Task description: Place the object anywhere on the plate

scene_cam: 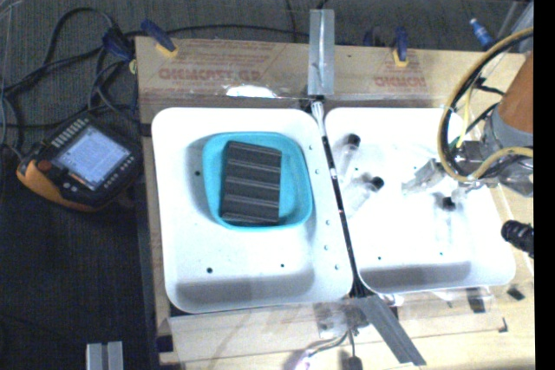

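A dark grey ribbed block [251, 183], rectangular with raised ridges running across it, lies flat on a light blue plate [298, 191]. The block sits near the plate's middle, its long side running near to far, and blue rim shows on all sides of it. The plate rests in the left white bin [178, 247], toward the far half of the bin.

The right white bin [416, 260] touches the left one along a shared edge. In it lie two small clear pieces with black ends [351, 142] and [371, 183], close to the left wall, one farther back than the other.

The gripper [438, 186] hangs over the right side of the right bin, well apart from the plate and block. Nothing is seen between its fingers; whether they are open or closed cannot be told. Yellow and black cables [460, 113] loop above the wrist.

Beyond the bins a wooden board [225, 69] is fixed with blue clamps [156, 37]. A vertical metal post [322, 52] stands at the far end of the seam between bins. On the dark carpet to the left lies a handheld control pendant [82, 165] with a lit screen.
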`<state>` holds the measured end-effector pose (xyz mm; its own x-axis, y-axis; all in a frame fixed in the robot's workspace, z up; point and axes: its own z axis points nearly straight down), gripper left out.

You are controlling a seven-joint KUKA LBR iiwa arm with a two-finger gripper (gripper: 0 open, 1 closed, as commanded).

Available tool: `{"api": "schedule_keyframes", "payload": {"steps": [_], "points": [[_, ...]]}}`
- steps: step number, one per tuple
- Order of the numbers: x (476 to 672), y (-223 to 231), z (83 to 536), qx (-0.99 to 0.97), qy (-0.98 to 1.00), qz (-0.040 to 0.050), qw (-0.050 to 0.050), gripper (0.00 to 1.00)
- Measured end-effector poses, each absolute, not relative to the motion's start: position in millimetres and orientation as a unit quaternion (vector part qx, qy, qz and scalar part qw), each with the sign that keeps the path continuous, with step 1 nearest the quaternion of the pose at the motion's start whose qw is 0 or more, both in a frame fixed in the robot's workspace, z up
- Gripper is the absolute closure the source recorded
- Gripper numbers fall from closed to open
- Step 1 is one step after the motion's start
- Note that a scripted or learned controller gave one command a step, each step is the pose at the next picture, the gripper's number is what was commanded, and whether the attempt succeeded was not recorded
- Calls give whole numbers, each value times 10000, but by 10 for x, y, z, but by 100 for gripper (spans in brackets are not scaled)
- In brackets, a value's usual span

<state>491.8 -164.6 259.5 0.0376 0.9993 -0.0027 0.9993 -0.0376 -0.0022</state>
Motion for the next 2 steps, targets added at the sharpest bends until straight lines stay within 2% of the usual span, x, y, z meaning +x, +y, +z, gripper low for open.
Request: {"api": "schedule_keyframes", "payload": {"steps": [1,2], "points": [[4918,-1646,2595,7203,6937,-18,1,0],[4831,-1129,2378,7358,6771,-20,-14,0]]}}
